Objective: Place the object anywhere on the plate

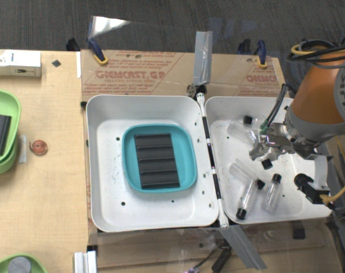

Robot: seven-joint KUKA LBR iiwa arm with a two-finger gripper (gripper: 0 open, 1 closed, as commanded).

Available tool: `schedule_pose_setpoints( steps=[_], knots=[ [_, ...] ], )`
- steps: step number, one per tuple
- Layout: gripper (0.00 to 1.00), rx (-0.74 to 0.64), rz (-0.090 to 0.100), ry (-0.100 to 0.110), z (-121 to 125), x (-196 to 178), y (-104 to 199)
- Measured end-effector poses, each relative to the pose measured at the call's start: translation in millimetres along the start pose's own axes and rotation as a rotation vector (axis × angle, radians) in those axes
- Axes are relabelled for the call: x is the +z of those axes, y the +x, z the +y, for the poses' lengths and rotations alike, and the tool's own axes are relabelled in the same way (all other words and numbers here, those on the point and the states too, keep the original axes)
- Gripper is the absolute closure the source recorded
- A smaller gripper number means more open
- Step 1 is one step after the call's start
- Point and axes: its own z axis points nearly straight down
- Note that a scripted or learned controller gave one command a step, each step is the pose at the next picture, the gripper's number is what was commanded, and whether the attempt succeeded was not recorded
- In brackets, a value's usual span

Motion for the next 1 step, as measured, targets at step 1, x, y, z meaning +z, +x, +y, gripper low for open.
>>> schedule_pose_setpoints(
  steps=[1],
  knots=[
    [1.00, -0.186, 0.000, 0.001, -5.4, 0.4, 54.2]
  ],
)
